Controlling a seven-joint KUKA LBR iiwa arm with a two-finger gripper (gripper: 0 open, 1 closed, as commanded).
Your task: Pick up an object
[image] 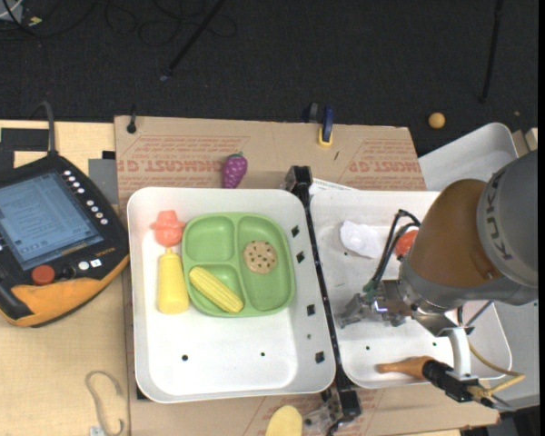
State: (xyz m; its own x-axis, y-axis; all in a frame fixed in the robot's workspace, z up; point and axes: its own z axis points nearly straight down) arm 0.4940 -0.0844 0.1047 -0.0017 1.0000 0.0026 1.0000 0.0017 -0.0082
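Note:
My gripper (356,310) hangs low over the left part of the right bin (350,371), near the divider between the two bins. Nothing shows in it. A white crumpled object (361,237) lies further back in that bin, and a small red-orange piece (406,241) peeks out beside my arm. A brown-handled tool (407,367) rests near the bin's front edge. In the left bin (218,361) a green divided plate (220,243) carries a cookie (260,257) and a corn cob (215,289). Beside the plate lie a yellow bottle (171,282) and a red toy (167,229).
Purple grapes (233,169) lie on the cardboard behind the left bin. A yellow lemon-like object (284,420) sits at the front edge. A teach pendant (36,234) rests on the bench at left. My arm's bulk (472,243) covers much of the right bin.

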